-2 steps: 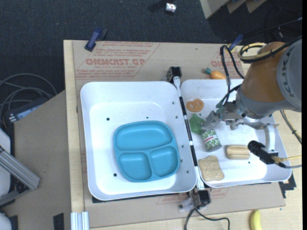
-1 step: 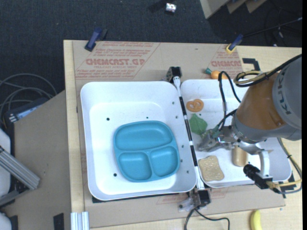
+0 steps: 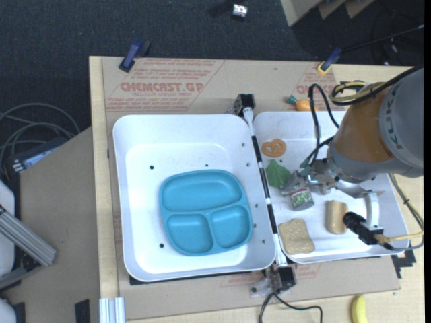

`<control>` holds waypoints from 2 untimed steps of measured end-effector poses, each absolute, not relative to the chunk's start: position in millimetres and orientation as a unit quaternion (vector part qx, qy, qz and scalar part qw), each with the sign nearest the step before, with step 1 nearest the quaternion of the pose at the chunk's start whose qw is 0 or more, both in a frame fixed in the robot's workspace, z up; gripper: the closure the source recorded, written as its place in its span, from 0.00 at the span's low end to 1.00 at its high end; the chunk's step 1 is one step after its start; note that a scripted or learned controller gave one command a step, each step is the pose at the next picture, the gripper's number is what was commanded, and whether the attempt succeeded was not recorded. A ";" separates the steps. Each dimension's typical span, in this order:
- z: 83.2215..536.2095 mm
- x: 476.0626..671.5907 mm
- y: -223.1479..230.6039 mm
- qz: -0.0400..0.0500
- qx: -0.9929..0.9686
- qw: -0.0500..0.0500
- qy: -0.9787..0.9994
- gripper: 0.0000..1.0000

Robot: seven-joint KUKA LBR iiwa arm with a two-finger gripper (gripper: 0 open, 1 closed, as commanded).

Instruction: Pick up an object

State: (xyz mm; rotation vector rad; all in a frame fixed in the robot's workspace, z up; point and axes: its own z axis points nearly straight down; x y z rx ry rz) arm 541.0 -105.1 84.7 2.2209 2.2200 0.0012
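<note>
**Arm Low Over Right Bin, Hand State Unreadable**

Camera view: The left bin holds a blue divided plate, lying flat. The right bin holds a pretzel near its far left, a green leaf-shaped piece, a small packet, a tan bread-like slice at the near edge, and a tan cylinder. The hand sits low between the green piece and the packet; whether it is spread or closed cannot be told. Both bins rest on the table.
</note>
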 end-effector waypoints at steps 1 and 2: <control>94.7 541.4 -104.9 0.001 0.707 0.001 0.707 1.00; 185.1 500.0 -51.7 0.001 0.707 0.000 0.708 1.00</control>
